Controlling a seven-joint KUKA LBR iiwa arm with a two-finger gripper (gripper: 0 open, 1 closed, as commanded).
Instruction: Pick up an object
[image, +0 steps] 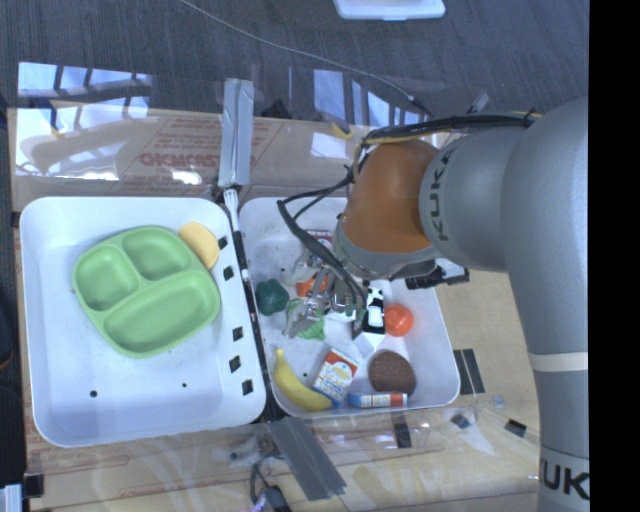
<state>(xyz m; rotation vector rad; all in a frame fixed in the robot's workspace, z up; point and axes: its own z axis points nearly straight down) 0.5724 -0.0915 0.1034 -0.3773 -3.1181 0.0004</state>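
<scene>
Clutter lay in the right bin (440, 372): banana (298, 388), carton (335, 374), brown ball (391, 372), orange ball (398, 320), tube (378, 400) and a dark green piece (270, 296). Over its middle hung the hand (318, 300), low among them; whether it gripped anything could not be told. The left bin (60, 390) held a green tray (148, 290) and a yellow piece (200, 242).

Well to the left of the gripper (318, 305), a shallow white plastic bin (60, 400) held a light-green plastic plate with three compartments (147, 288). A small yellow rounded piece (200, 241) touched the plate's upper right rim, on the side nearer the gripper. Farther up, a flat brown cardboard sheet with red print (180, 150) lay behind the bin, with a grey metal bar (236, 130) crossing it.
</scene>
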